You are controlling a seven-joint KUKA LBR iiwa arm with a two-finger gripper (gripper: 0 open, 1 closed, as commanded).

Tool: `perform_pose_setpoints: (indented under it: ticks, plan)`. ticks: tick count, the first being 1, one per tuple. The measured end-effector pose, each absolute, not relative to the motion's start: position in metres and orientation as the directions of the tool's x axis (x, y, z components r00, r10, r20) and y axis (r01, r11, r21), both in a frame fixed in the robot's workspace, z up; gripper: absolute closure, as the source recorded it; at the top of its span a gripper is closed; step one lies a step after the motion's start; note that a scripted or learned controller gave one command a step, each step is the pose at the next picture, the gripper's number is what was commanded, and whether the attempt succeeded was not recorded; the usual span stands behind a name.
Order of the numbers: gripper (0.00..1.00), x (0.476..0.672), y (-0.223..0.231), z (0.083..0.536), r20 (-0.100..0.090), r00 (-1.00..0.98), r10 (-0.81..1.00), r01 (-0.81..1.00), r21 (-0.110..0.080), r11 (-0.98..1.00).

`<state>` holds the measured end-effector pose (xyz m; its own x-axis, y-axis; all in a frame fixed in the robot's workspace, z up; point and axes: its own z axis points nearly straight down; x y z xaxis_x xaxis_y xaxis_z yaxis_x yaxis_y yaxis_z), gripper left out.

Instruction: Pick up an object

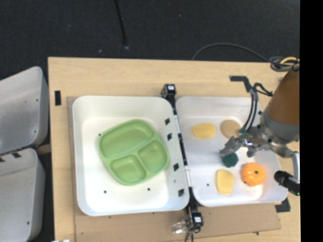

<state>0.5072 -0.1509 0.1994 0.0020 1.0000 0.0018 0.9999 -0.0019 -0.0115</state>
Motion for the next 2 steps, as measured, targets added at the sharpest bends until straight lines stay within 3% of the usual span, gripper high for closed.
perform_pose_setpoints:
  ticks: [1,2]
  plan:
    - [0.00,0.510,-0.151,0.205,-0.001,-0.001,1.000,1.000,0.001,0.001]
    - [0.00,0.512,-0.143,0.147,0.000,0.001,1.000,1.000,-0.005,-0.001]
